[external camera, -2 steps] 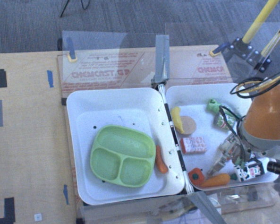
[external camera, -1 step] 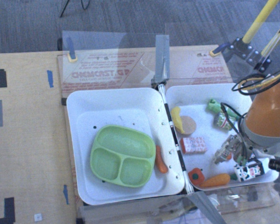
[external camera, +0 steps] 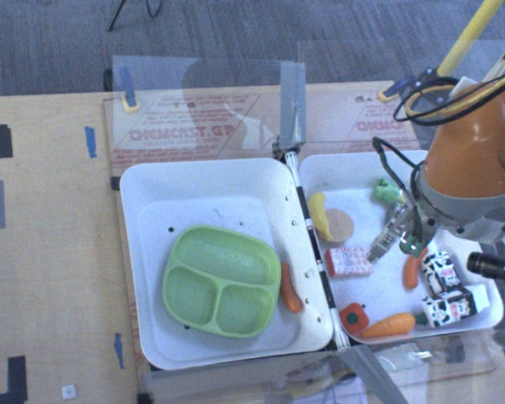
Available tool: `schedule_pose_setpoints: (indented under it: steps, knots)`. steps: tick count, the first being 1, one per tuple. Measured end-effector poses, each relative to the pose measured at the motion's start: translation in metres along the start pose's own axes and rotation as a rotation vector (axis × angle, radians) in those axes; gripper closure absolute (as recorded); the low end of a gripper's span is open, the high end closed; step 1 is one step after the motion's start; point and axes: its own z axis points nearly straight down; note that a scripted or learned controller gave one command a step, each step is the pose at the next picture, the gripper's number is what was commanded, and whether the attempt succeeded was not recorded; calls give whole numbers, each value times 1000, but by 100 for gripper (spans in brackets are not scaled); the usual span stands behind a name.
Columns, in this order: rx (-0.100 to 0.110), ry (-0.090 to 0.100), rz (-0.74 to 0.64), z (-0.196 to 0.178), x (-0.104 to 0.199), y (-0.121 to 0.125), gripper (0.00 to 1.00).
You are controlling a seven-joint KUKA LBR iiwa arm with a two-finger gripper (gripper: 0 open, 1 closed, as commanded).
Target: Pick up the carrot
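We see the gripper (external camera: pixel 383 247) in the right bin (external camera: pixel 490 315) | fingers' state unclear | carrot (external camera: pixel 388 325) at its 6 o'clock, apart.

Plate (external camera: pixel 219 280) in left bin (external camera: pixel 149 190) (carrot (external camera: pixel 389 324) right)

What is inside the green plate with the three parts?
Nothing can be seen inside the green plate: all three compartments show bare green. An orange sausage-shaped piece lies beside its right edge, in the left bin. Whatever is underneath is covered.
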Motion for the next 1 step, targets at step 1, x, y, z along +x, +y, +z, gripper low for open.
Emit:
schedule_pose_setpoints:
  steps: [1]
  knots:
    - [0, 0, 1, 0, 0, -1, 0]
